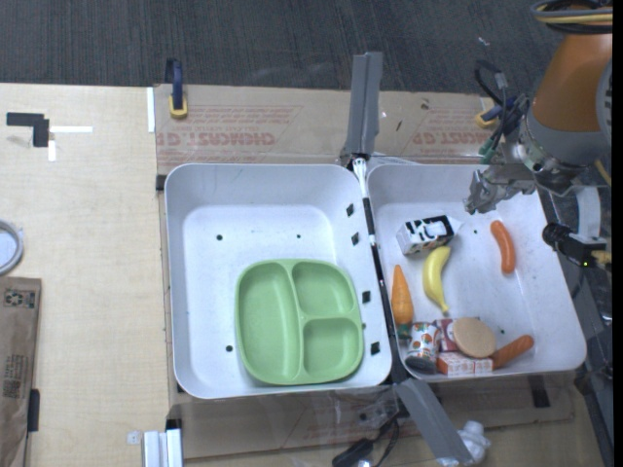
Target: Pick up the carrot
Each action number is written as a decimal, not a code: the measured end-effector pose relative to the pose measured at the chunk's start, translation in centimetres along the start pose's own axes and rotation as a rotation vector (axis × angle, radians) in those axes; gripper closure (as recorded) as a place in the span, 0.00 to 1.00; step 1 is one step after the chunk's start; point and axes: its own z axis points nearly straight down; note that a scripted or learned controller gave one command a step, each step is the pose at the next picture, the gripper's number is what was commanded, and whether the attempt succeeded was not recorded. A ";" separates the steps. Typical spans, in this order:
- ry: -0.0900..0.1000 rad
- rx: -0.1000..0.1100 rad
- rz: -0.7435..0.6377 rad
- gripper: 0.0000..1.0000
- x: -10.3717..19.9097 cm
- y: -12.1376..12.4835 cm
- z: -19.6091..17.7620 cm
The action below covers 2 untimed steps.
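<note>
So nearest the camera in the right bin (pixel 555 290) there's a clump of stuff: a small can (pixel 421 340), a red box (pixel 462 362), a round bread-looking thing (pixel 474 337) and an orange sausage-like piece (pixel 513 350). Just past that, the carrot (pixel 401 295) lies against the bin's left wall, with a banana (pixel 436 275) right beside it. The left bin (pixel 195 261) holds a green divided plate (pixel 298 320). Farther back, the gripper (pixel 480 198) hovers over the right bin's far side, holding nothing; can't tell how wide it's open. Looks like the approach step: it needs to travel left and nearer, then drop onto the carrot without nudging the banana.
</note>
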 end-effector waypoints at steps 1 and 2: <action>0.002 0.001 -0.282 1.00 3.8 -4.6 -0.5; 0.002 0.001 -0.282 0.00 3.8 -4.6 -0.5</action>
